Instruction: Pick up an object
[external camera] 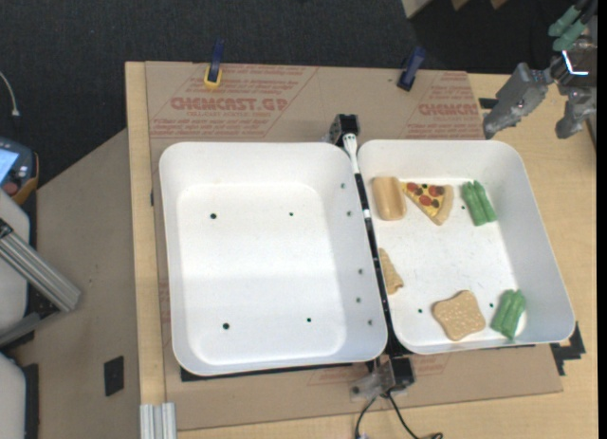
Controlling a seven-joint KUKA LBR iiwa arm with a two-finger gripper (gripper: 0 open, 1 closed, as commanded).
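The right bin (531,238) holds several toy foods. A tan bread roll (386,197), a pizza slice (429,199) and a green vegetable (479,203) lie along its far side. A small tan piece (390,272) rests against the left wall. A slice of toast (459,315) and a second green vegetable (509,314) lie near the front. My gripper (529,130) hangs above the bench beyond the bin's far right corner, open, with nothing between its fingers.
The left bin (256,257) sits beside the right one, joined by a black-clipped seam (365,238). Both rest on a cardboard sheet (285,96) held by blue clamps (411,67) at the back.
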